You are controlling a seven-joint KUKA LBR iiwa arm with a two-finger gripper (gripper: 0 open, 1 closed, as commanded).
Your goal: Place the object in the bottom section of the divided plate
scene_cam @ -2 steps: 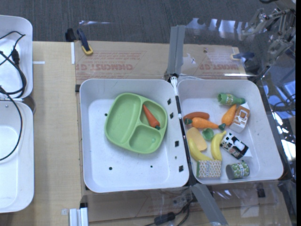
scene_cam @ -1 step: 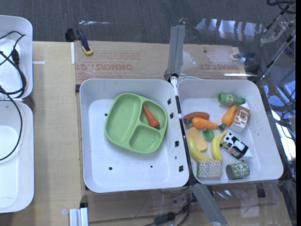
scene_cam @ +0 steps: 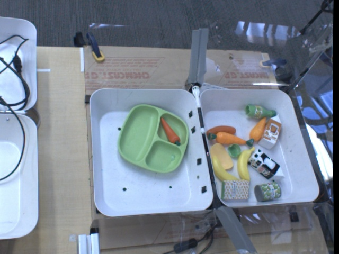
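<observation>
Carrot (scene_cam: 170,130), taken as the task's thing, is noted lying aslant in the plate's (scene_cam: 133,137) upper right section, not the bottom section (scene_cam: 161,156); judged light, stiff, slippery plastic, best pinched across its thick orange middle; jaw state cannot be told.

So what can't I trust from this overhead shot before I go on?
- Green divided plate: whether the toy carrot in its upper right section lies flat or leans on the divider; too small.
- Right bin: toys overlap, so the yellow bananas hide what is beneath.
- Milk carton and can labels: too small to read.
</observation>
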